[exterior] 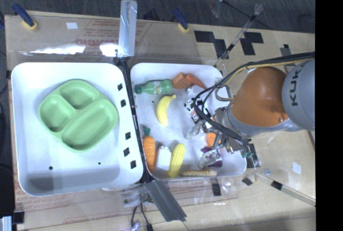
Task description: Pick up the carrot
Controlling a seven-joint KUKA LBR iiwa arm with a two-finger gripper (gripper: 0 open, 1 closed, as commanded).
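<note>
Tan bench (289, 192) against dark floor, two white bins; carrot (149, 151), orange with green top, lies at right bin's (140, 72) lower left, touching the corn (176, 159); banana (164, 108) and green bottle (154, 87) above it; end effector (210, 141) low at bin's right, finger state unclear

2 white bins (32, 171), 1 green divided plate (78, 113), 1 carrot (149, 150), 1 banana (164, 108), 1 corn cob (176, 159), 1 green bottle (154, 87).

plate (78, 114) in left bin (32, 171) | carrot (149, 150) in right bin (161, 70), left of corn (177, 159)
</note>
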